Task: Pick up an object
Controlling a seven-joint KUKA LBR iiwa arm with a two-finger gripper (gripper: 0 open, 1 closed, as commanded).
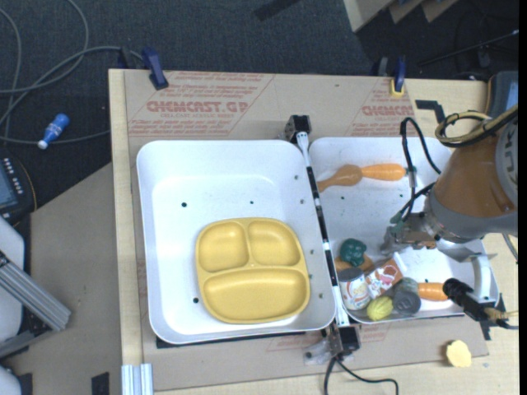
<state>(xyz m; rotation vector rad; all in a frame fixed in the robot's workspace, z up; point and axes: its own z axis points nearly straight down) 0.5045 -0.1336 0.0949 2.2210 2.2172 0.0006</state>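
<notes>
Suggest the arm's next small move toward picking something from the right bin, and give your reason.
Probably lower the gripper straight down: it hovers over the right bin just above the cluster of small items near the front edge, with nothing visibly held yet.

I am reading "CHEMCAST GP" printed in red across the bench sheet (198,105), repeating partly at the right; smaller lines are staying illegible.
</notes>
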